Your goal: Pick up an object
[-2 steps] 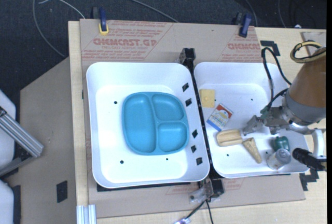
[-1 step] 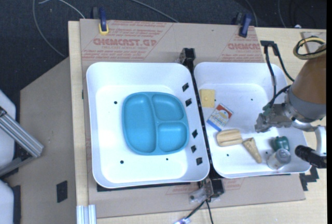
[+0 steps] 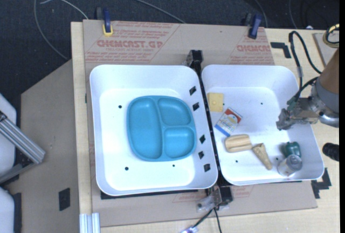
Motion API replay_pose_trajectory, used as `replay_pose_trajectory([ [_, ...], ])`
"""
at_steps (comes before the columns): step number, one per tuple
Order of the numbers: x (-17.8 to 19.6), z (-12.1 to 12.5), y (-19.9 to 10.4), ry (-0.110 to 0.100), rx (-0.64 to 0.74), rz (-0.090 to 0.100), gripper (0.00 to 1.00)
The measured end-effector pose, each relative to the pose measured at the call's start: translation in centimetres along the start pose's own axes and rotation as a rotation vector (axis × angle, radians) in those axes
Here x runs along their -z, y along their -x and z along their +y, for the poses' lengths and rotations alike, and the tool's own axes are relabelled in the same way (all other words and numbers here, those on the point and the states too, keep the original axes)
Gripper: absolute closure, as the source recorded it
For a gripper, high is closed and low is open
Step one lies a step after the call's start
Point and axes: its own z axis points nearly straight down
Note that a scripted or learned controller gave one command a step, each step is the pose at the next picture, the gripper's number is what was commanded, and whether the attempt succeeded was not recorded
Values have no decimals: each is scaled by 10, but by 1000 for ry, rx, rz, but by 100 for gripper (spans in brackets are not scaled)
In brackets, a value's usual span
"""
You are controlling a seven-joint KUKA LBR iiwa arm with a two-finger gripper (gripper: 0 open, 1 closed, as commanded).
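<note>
Nearest the camera in the right white bin [image 3: 237, 73], a small clear-and-green bottle [image 3: 289, 157] lies by the front rim beside a tan wedge [image 3: 262, 155] and a tan bread-like roll [image 3: 237, 143]; the roll looks light, soft and easy to pinch across its middle. Farther back sit a small printed packet [image 3: 228, 121] and a yellow square [image 3: 215, 102], with open floor around them. The gripper [image 3: 291, 116] hangs at the right wall, and whether its jaws are apart or together I cannot tell.
</note>
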Motion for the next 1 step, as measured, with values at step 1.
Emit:
replay_pose_trajectory([
  [1,53,1,0,2,1,-1,100],
])
